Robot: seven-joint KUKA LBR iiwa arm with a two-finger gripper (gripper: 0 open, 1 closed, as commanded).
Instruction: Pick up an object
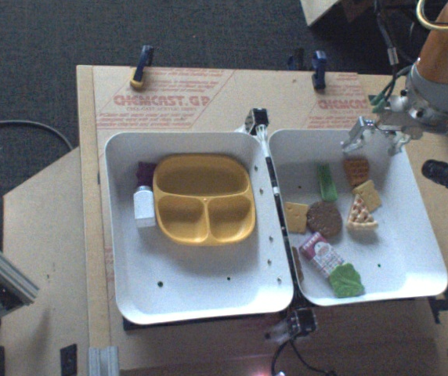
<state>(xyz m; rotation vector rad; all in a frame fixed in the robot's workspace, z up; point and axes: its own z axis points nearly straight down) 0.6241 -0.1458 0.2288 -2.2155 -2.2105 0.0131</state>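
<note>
My gripper hangs over the far edge of the right bin, its two fingers spread and nothing between them. Just below it in that bin lie a brown waffle square, a tan cracker and a pizza slice. Further left are a green stick, a dark round patty and a yellow cheese square. Near the front edge rest a pink carton and a green leaf.
The left bin holds a yellow divided plate, a small white bottle and a dark purple item. A black ridge runs between the bins. Clamps stand on the bench's far edge.
</note>
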